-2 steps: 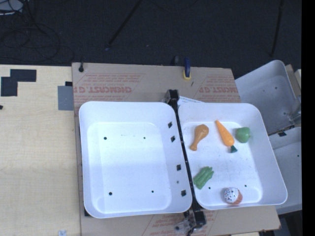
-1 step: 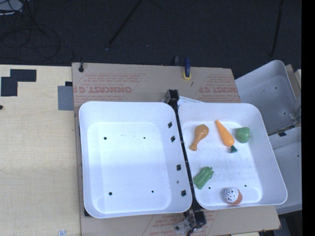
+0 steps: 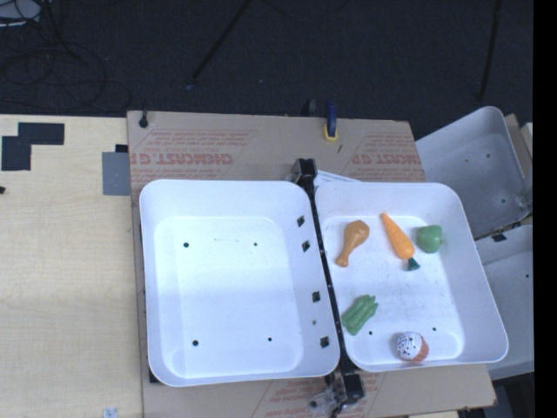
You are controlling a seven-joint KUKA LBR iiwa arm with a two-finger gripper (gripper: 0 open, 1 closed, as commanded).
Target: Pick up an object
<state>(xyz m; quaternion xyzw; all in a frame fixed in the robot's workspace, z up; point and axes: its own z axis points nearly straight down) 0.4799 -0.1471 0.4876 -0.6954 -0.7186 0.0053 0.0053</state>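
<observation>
The right bin (image 3: 470, 259) holds several toy foods. A tan chicken drumstick (image 3: 352, 241) lies near its left wall. An orange carrot (image 3: 398, 238) lies slanted beside it, and a small round green item (image 3: 429, 238) sits just right of the carrot. A green leafy vegetable (image 3: 359, 313) rests lower, close to the divider. A white speckled ball with an orange base (image 3: 409, 347) sits near the front edge.
The left bin (image 3: 165, 233) stands beside the right one on a cardboard sheet (image 3: 226, 151) over a pale wooden bench (image 3: 61, 277). A black clamp strip (image 3: 315, 268) joins the bins. A grey metal plate (image 3: 474, 159) stands at the right.
</observation>
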